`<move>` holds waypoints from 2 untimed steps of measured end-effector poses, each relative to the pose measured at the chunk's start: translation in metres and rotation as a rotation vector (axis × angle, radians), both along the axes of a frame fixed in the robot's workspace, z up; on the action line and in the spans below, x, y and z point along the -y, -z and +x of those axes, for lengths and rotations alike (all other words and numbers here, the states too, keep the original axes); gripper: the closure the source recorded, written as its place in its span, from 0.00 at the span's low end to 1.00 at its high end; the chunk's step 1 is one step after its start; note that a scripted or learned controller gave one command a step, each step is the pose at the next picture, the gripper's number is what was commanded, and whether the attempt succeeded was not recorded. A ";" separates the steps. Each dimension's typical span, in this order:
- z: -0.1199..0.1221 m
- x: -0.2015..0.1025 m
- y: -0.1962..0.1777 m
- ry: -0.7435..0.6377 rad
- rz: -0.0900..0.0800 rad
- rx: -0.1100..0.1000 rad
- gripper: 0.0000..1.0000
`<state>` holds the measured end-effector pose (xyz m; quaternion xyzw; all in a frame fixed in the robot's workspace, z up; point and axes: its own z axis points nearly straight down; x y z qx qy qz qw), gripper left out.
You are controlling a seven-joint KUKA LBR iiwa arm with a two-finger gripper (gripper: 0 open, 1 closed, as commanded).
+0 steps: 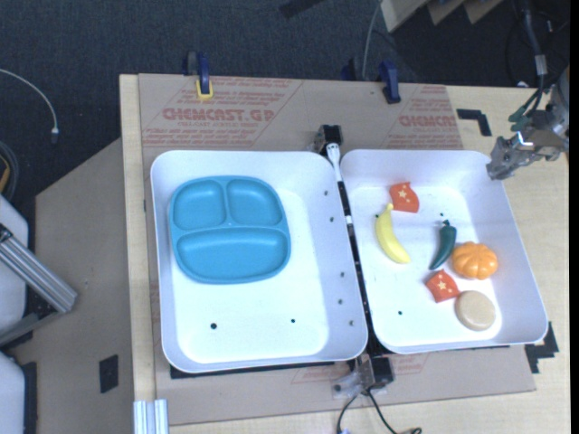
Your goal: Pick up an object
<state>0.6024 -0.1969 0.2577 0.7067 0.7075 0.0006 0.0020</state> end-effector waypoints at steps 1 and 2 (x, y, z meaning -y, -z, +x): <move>-0.016 -0.048 0.011 -0.002 0.004 -0.007 1.00; -0.014 -0.096 0.015 0.000 0.002 -0.005 1.00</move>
